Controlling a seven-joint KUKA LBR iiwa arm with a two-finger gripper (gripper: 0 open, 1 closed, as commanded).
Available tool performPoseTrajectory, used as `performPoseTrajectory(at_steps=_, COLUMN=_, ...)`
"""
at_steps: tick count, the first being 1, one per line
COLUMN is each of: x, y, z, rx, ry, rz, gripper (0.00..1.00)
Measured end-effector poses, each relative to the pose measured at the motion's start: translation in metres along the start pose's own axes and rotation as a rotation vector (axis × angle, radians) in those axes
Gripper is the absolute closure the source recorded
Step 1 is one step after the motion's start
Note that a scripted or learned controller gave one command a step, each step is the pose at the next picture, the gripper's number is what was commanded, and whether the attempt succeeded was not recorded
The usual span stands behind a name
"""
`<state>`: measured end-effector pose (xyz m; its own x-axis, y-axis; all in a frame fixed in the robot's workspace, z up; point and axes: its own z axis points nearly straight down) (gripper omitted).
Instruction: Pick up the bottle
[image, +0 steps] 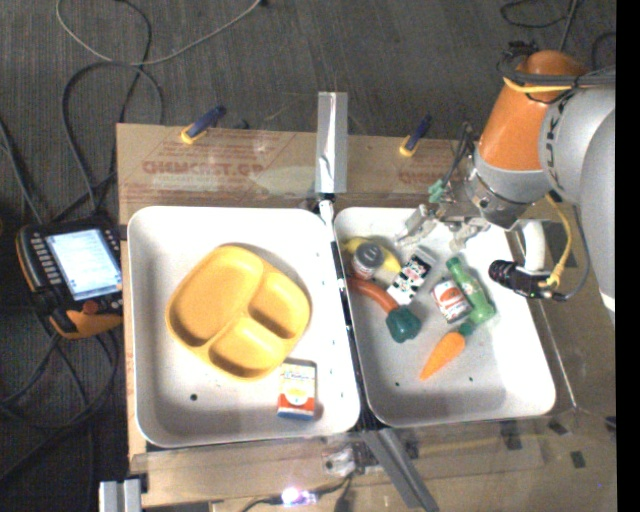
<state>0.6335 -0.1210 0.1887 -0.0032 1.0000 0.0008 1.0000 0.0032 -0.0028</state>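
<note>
White bins (150, 400) — two, side by side. Left bin: one yellow tray (238, 310), one small carton (297, 390). Right bin: one green bottle (466, 292), one carrot (441, 355), one jar (366, 260), one teal-capped tube (385, 306). Gripper (440, 226) hangs just above the bottle, fingers spread, holding nothing. Labels unreadable.

Plastic, cardboard and metal under bright light

The two bins (150, 400) look like smooth, matt white plastic; the divided yellow tray (240, 310) is glossy plastic. The green bottle (470, 295) shines, wrapped in a paper-like label. The carrot (442, 354) looks like matt plastic. Brown cardboard (220, 170) lies along the surface's far edge. The pincer (440, 225) is bare, shiny metal.
</note>
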Motion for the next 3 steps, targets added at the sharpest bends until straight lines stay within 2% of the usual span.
performPoseTrajectory(at_steps=1, x=-0.055, y=-0.043, z=0.003, rx=0.0, ry=-0.002, rz=0.073, gripper=0.0)
performPoseTrajectory(at_steps=2, x=-0.095, y=-0.046, z=0.06, rx=0.001, ry=-0.001, rz=0.086, gripper=0.0)
performPoseTrajectory(at_steps=3, x=-0.089, y=-0.023, z=0.096, rx=-0.014, ry=0.007, rz=-0.047, gripper=0.0)
